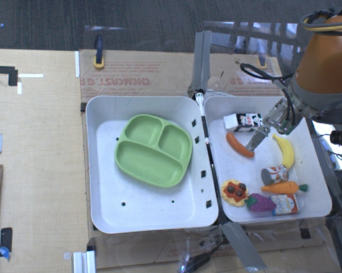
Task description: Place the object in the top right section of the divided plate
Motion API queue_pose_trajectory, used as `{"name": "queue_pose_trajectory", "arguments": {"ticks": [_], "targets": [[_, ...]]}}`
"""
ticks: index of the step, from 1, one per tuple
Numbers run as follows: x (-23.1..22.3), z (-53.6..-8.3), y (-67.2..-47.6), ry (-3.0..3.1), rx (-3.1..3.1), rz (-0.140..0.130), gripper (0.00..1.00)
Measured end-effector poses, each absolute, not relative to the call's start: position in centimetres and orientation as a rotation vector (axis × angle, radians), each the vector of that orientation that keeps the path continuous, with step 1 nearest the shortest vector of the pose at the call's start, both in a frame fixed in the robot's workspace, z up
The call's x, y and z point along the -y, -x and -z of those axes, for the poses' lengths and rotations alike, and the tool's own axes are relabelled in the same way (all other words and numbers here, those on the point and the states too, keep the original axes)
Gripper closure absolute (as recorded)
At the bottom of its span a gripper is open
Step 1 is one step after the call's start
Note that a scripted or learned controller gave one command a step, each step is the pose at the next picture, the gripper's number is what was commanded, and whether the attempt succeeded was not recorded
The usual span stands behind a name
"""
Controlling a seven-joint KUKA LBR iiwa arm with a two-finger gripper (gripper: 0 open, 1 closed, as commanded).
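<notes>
Two shallow white bins sit side by side on the pale wooden surface (34,152). The left bin (103,209) holds a light green plastic divided plate (154,150) with three sections, lying flat near the bin's middle. The right bin (316,209) is crowded with toy food: an orange-red sausage (239,144) lying at a slant, a small white carton with black print (244,120) just behind it, a yellow banana (285,150) to its right, a round little pizza with red and dark toppings (234,191) near the front wall, a purple bunch of grapes (261,203) beside the pizza, an orange carrot with a green tip (282,187) above the grapes, and some small printed packets (276,175) tucked under and around the carrot. The grey arm with its orange band (327,56) comes in from the right, and its pincer (261,135) hangs low over the right bin, its tip close above the upper end of the sausage, with the carton just beside it; whether the pincer is released or clenched I cannot tell from here. The raised walls where the bins meet (205,147) lie between the toys and the plate. Behind the bins a brown cardboard sheet (125,73) carries red lettering, seen reversed; part of it looks like "CHEMCAST".
</notes>
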State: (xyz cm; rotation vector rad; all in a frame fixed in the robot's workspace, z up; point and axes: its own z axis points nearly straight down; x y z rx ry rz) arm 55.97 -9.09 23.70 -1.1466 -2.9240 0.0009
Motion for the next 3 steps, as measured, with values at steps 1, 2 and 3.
{"name": "queue_pose_trajectory", "arguments": {"ticks": [1,2,3], "targets": [[10.0,-9.2,-53.0,0.936,3.001,0.001,0.00],[10.1,-10.2,-53.1,0.947,3.000,0.004,1.00],[0.9,-20.7,-55.1,0.999,2.981,0.001,1.00]]}}
